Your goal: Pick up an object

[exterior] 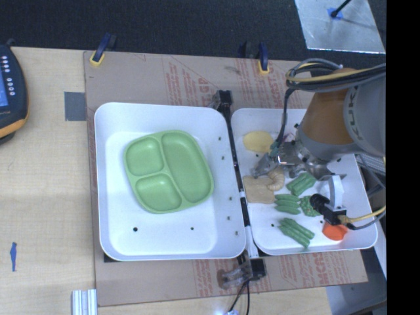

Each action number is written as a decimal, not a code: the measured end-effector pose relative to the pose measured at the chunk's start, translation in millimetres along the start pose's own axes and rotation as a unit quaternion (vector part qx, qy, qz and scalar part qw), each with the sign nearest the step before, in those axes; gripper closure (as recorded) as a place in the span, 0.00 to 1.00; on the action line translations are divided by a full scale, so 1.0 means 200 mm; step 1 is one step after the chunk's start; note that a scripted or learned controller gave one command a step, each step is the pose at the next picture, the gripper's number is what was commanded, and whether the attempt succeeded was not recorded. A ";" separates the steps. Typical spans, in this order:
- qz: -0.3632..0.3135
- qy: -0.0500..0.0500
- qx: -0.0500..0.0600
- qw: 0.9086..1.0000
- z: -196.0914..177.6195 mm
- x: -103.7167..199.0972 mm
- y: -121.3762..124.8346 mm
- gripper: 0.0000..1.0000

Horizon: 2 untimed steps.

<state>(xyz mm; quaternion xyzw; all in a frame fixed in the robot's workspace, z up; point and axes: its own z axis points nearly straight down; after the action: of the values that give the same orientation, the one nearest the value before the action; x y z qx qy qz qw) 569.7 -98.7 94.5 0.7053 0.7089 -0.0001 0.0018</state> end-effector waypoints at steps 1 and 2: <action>0.001 0.001 0.000 1.000 0.00 -0.04 -0.17 0.00; -0.001 0.001 -0.001 1.000 0.01 0.02 0.21 0.00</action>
<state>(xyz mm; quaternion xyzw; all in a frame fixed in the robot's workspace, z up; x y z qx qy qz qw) 612.1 -94.9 92.8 0.7044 0.7098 0.0013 0.0018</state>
